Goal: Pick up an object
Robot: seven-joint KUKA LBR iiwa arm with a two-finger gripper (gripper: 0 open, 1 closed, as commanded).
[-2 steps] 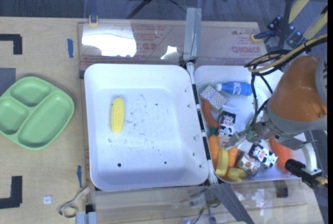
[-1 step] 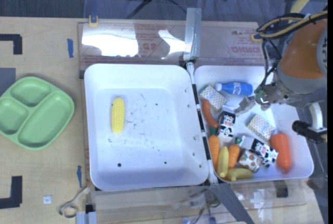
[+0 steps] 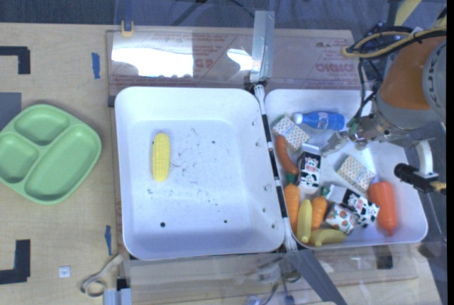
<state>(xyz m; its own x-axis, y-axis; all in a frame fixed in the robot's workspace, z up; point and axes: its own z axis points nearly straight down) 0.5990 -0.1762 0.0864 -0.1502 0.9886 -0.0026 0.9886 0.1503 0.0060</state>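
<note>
The gripper (image 3: 352,135) hangs over the right bin (image 3: 415,229), beside the blue-capped bottle (image 3: 319,120); whether it is wide or narrow I cannot tell. Carrots (image 3: 383,206), a banana (image 3: 305,220) and cow-print cartons (image 3: 308,167) crowd that bin. A corn cob (image 3: 161,156) lies alone in the left bin (image 3: 213,225).

The two white bins (image 3: 135,154) are looking like smooth plastic, the left one showing fine dark scuffs on its matt floor. The corn cob (image 3: 161,156) is showing a bumpy plastic skin, the carrot (image 3: 384,206) a smooth one. The bench (image 3: 57,240) is reading as pale, matt wood. The green divided tray (image 3: 47,153) is looking softly glossy.
</note>
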